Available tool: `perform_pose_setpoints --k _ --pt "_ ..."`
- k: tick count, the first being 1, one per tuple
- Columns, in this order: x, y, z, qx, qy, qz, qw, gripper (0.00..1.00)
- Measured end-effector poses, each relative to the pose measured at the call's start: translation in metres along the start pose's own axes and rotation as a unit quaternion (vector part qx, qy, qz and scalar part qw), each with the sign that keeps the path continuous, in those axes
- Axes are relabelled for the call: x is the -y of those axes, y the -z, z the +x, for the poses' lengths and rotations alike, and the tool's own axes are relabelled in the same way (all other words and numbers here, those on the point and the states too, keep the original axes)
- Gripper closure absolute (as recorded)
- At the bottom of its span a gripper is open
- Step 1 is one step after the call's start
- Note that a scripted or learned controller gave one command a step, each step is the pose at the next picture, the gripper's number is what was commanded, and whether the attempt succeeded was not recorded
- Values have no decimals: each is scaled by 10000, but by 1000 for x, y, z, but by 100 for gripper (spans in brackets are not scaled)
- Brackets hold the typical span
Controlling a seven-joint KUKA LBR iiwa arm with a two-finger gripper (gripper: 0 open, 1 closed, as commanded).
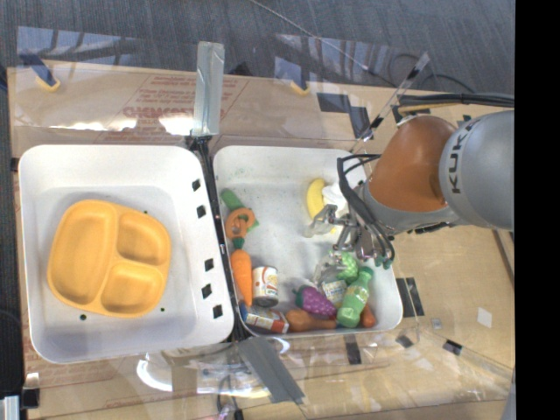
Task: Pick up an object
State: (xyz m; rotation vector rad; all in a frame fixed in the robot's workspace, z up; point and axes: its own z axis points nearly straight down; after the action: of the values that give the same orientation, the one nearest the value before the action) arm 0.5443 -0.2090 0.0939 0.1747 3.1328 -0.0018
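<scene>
Toys crowd the right bin (pixel 262 160) beneath the fingers (pixel 348 250) (grip state unclear); the arm (pixel 477 169) reads "KU".

2 shallow white bins (pixel 35 234). Yellow-orange 3-section plastic plate (pixel 107 257). Orange carrot toy (pixel 241 276), yellow banana toy (pixel 315 198), purple grape cluster (pixel 318 302), green plastic bottle (pixel 354 299), red-and-white small can (pixel 265 283). Grey arm (pixel 484 169), orange band (pixel 411 166).

A divided plate (pixel 108 258) was set in the left bin (pixel 35 173); toy food was piled in the right bin (pixel 280 157), along its near side.
</scene>
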Motion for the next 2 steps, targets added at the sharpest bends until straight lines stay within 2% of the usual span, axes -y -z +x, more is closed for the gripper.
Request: perform_pose_setpoints --k 1,2 --pt "-2 13 -3 32 46 5 10000 100" --pt "-45 -2 10 -25 104 -15 9999 100"
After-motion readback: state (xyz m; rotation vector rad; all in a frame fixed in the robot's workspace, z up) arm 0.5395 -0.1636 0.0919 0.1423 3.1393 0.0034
